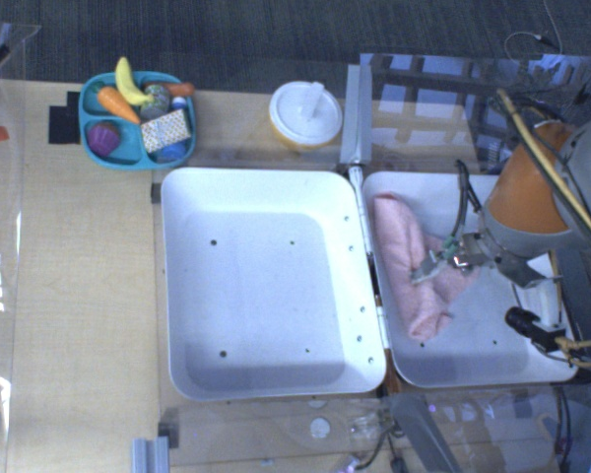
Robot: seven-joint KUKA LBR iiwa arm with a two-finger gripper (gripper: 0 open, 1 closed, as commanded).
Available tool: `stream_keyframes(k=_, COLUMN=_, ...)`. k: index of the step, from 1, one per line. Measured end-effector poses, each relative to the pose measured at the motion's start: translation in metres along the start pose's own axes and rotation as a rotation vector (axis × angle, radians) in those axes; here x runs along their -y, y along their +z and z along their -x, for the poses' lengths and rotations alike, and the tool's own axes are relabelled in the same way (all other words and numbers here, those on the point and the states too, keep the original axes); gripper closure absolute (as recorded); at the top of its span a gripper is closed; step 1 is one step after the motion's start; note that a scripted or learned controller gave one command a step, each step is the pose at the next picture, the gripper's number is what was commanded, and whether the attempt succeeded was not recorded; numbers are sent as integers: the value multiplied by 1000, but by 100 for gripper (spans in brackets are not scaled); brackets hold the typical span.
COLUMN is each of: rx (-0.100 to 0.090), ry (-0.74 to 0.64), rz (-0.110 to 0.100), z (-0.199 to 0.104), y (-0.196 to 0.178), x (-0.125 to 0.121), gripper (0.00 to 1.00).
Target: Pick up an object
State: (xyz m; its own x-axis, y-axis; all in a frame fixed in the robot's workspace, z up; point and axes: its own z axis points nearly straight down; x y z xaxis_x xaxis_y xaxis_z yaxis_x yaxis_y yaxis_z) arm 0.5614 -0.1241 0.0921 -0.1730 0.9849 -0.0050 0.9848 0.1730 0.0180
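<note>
Pale wood bench (pixel 79 294) carries two white bins, with dark carpet beyond at twelve o'clock. From my station I see the gripper (pixel 439 264) low in the right bin (pixel 492 358), fingers pinching a fold of the pink cloth (pixel 404 259), which lies along that bin's nine o'clock wall. I judge the grasp made; next comes a straight lift. The left bin (pixel 256 284) sits at nine o'clock, a blue toy-food tray (pixel 138 118) at eleven.

Even overhead light, soft shadows, slight blur.
</note>
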Motion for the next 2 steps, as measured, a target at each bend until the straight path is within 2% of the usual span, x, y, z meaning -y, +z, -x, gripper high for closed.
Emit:
stream_keyframes(k=1, rx=2, ry=-107, rz=5, z=-17, y=-2, x=52, gripper=0)
stream_keyframes(k=2, rx=1, ry=-162, rz=3, z=-21, y=0, x=-18, gripper=0)
